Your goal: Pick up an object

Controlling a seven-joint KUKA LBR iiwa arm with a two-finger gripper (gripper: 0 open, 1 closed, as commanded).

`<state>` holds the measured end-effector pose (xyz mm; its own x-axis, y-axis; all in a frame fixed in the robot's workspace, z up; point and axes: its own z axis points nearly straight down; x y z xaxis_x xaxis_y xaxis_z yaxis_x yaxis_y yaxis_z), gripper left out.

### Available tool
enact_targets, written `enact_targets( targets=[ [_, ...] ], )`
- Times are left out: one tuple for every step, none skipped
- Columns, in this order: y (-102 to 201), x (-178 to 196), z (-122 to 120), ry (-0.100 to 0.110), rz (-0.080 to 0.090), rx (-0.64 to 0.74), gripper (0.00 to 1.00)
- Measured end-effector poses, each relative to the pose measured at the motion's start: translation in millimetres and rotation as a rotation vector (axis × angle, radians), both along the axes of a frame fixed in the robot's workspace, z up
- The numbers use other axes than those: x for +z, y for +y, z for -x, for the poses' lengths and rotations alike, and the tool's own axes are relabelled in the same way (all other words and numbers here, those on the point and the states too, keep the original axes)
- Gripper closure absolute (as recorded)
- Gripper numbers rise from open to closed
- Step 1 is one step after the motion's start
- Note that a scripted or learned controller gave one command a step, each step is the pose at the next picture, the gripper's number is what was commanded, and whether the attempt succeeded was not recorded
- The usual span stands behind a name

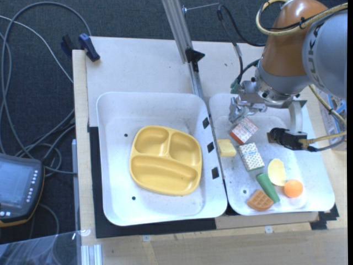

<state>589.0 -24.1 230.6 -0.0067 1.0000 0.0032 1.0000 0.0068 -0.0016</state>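
My gripper (238, 112) hangs over the back of the right bin (325, 195), just above and to the left of a small red and white box (244, 131). Nothing shows in its grasp. Lying in the same bin are a pale yellow block (225, 147), a white box with a speckled pattern (251, 157), a yellow slice (276, 171), a green stick (268, 186), an orange ball (293, 189) and a brown waffle piece (260, 200).
The left bin (110, 115) holds a yellow divided plate (165, 159). A metal post (179, 21) rises at the back between the bins. A black part of the arm (285, 138) juts over the right bin. Cables lie on the floor at left.
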Motion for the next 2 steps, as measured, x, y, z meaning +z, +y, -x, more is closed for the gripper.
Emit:
enact_targets(
  targets=[
    [54.2,-8.5,-6.5,-0.001,0.001,0.000,1.00],
    [100.3,-4.2,-12.5,-0.003,0.001,0.000,1.00]
  ],
)
